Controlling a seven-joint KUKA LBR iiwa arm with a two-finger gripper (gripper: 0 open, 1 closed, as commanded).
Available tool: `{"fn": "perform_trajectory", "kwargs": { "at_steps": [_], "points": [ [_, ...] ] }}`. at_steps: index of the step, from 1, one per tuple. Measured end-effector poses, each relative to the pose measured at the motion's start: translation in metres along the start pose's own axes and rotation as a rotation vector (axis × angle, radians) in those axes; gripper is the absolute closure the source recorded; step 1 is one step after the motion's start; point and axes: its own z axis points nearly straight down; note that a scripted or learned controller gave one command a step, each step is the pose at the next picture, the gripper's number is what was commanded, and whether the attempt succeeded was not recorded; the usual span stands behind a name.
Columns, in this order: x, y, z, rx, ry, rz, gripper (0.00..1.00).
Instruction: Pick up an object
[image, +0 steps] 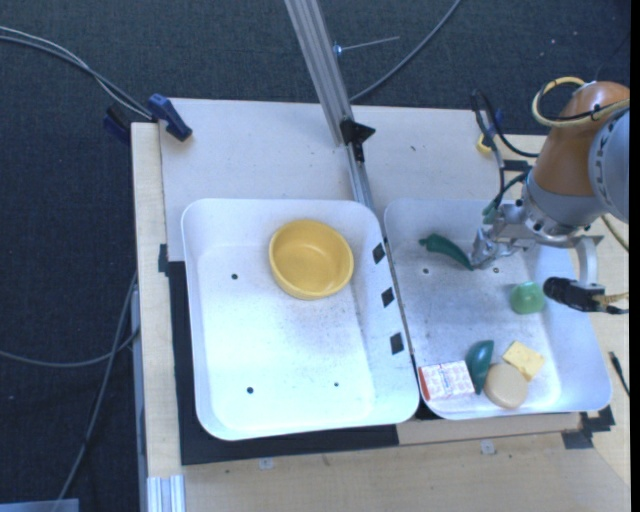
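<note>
We have the arm's two-finger gripper (484, 250) low in the right-hand shallow white plastic bin (560, 400), right at one end of a dark green, long, curved object (445, 249) that lies on the bin's speckled floor. We cannot tell whether the claw is spread or pinched; it is too small and hidden under the wrist, so we do not claim a hold.

To do this step well, we judge the claw should straddle the narrow green body across its width, close squarely, and lift straight, since a thin curved shape may twist out.

Other candidates sit nearer the bin's front edge: a small round light-green ball (527, 297), a teal egg-like piece (480, 352), a pale yellow wedge (523, 358), a beige rounded lump (505, 388) and a flat red-and-white printed packet (446, 380). In the left white bin (230, 400) rests a smooth yellow bowl (311, 258).
</note>
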Motion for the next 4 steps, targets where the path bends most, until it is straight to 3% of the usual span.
{"fn": "perform_trajectory", "kwargs": {
  "at_steps": [1, 2, 3, 4],
  "points": [
    [0.002, 0.007, -0.047, -0.014, -0.006, 0.001, 1.00],
    [0.004, 0.010, -0.114, -0.016, -0.006, 0.002, 1.00],
    [0.005, 0.010, -0.148, -0.015, -0.006, 0.002, 1.00],
    [0.052, -0.011, -0.148, 0.001, 0.000, -0.001, 1.00]
  ]
}}
